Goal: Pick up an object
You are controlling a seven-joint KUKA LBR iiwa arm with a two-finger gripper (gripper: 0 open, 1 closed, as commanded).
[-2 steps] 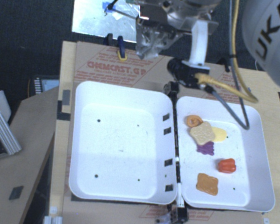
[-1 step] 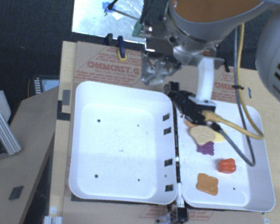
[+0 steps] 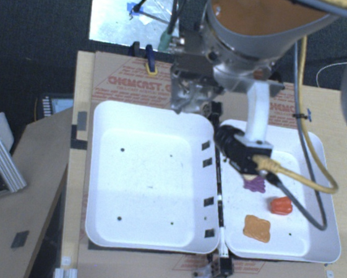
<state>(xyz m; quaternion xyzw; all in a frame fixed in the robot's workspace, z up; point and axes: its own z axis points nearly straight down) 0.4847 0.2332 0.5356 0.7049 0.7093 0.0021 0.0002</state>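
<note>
My gripper (image 3: 194,97) hangs over the left bin's (image 3: 104,177) far right corner; its opening I can't tell. The purple piece (image 3: 255,184), red piece (image 3: 281,205) and orange piece (image 3: 256,228) lie in the right bin (image 3: 320,245), toward its near edge.

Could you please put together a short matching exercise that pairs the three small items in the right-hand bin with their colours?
Things:
1. The item nearest the bin's front edge
2. The item just right of and above it
3. The item closest to the yellow cable's black connector

Colours:
A. Purple
B. Tan orange
C. Red orange

Right pairs: 1-B, 2-C, 3-A. All three lie loose on the floor of the right bin, apart from one another.
</note>
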